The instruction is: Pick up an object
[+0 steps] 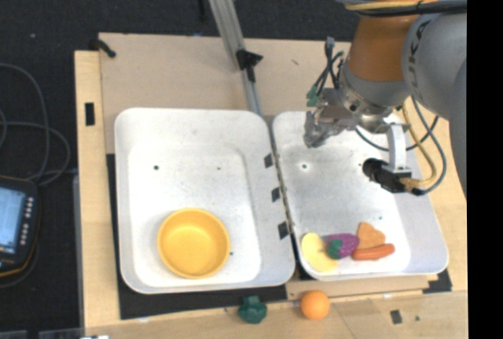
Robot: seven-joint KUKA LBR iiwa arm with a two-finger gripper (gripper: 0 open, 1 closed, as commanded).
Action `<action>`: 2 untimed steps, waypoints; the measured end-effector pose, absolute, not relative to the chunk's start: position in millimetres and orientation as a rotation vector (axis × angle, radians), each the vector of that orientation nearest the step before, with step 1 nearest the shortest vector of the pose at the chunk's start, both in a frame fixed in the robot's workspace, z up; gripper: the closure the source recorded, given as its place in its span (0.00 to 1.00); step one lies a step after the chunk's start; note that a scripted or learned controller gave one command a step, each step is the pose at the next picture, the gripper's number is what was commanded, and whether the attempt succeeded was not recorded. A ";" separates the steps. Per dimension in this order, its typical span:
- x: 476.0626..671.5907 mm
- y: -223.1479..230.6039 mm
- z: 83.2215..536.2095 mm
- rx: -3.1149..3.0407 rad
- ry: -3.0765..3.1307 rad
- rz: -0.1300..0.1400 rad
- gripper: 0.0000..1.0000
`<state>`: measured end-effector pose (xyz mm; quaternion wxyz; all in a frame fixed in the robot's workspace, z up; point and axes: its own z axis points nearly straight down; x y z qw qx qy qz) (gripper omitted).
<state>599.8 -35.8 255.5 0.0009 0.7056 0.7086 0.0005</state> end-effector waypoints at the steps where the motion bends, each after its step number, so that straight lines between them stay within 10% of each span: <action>1: 618.2 7.1 260.1 2.218 2.224 0.000 1.00; 2: 628.3 55.6 249.1 2.215 2.228 0.001 1.00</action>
